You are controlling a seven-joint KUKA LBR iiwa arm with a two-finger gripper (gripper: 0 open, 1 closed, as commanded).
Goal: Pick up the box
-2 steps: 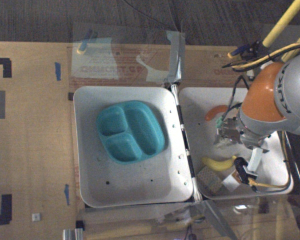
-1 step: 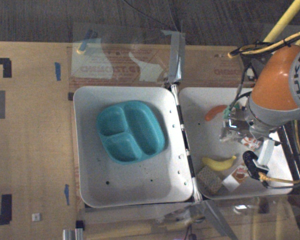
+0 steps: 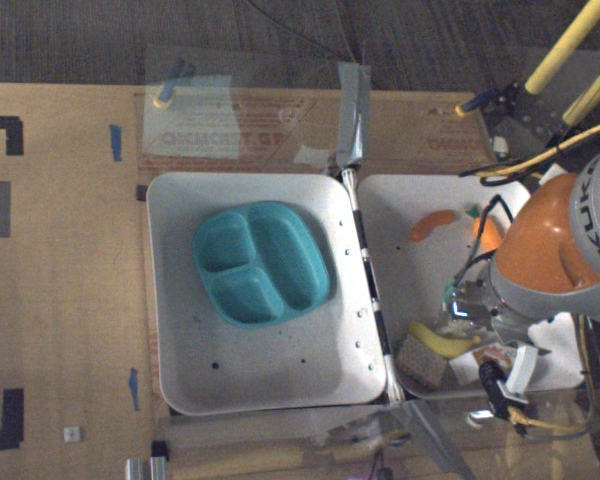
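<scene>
A robot arm (image 3: 550, 248) bends over the right bin (image 3: 400, 218). Its pincer (image 3: 472, 313), grip state unclear, hangs just beside a banana (image 3: 435, 340). The box (image 3: 425, 361) lies beneath the banana.

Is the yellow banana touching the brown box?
Touching. The camera view shows the banana lying across the top edge of the brown box in the right bin, overlapping it with no gap between them.

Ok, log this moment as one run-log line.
arm: over right white bin | gripper: near yellow banana | teal divided plate: left bin
</scene>
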